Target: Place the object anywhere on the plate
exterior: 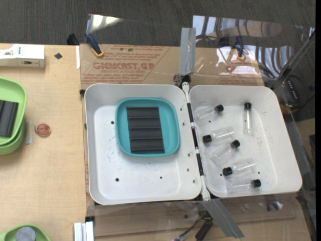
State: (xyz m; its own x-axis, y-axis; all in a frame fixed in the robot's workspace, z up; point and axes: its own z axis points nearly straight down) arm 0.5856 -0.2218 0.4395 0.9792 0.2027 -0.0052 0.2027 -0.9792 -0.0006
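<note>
Vials (219,134): clear plastic, black caps

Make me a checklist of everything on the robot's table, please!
Surface: wooden bench bearing two white bins, left bin and right bin.
Job's things: teal plate in the left bin, carrying a dark ridged insert; six clear vials with black caps scattered in the right bin.
Clutter: green trays at left edge, small orange disc, white box, cardboard sheet.
Grippers: nothing seen.
Cables: nothing seen.
Surroundings: dark carpet, clear plastic panels.
</note>
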